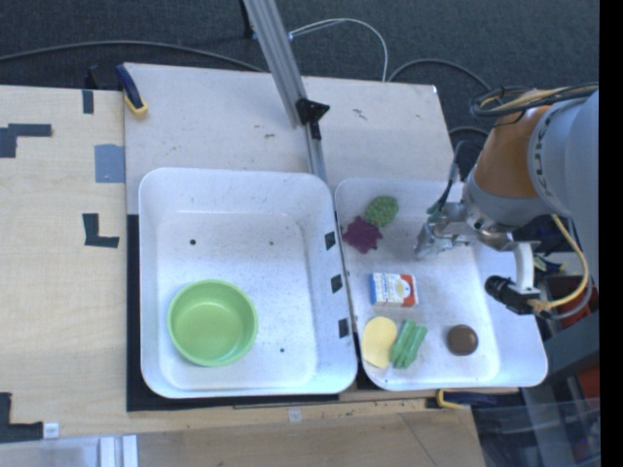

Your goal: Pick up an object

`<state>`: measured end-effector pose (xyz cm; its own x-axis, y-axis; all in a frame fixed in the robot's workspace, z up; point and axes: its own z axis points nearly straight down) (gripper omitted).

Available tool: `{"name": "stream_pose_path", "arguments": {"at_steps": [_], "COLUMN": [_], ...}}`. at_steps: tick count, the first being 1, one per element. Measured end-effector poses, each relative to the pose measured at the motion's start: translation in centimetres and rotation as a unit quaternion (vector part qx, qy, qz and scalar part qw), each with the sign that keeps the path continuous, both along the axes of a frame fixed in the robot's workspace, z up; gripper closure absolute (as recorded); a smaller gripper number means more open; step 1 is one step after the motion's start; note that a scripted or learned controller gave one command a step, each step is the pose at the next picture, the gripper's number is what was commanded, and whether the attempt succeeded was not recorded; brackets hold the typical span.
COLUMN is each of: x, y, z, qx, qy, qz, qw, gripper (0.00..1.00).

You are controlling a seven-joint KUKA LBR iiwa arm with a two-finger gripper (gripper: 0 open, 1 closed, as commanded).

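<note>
My gripper (429, 242) hangs over the upper right part of the right bin (509, 363), right of the green knobbly object (382, 210) and the purple object (361, 233). Below it and to the left lies a small white carton with red and blue print (393, 289). At the bin's front sit a yellow piece (379, 341), a green bean-like piece (409, 343) and a brown ball (461, 339). I see nothing between the fingers.
The left bin (195, 202) holds a green bowl (212, 322) at its front left. A grey pole (277, 47) slants down from the top to the bins' dividing edge. Cables lie behind the bench.
</note>
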<state>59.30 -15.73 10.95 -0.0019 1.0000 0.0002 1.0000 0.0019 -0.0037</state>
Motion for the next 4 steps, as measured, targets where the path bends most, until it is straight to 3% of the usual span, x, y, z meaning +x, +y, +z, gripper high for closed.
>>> {"name": "stream_pose_path", "arguments": {"at_steps": [3, 4], "x": [0.5, -1.0], "y": [0.6, 6.3], "z": [16.1, 16.3], "qx": [-0.0008, 0.0007], "qy": [-0.004, -0.001], "qz": [0.000, 0.002], "qw": [1.0000, 1.0000], "gripper": [1.00, 1.00]}}
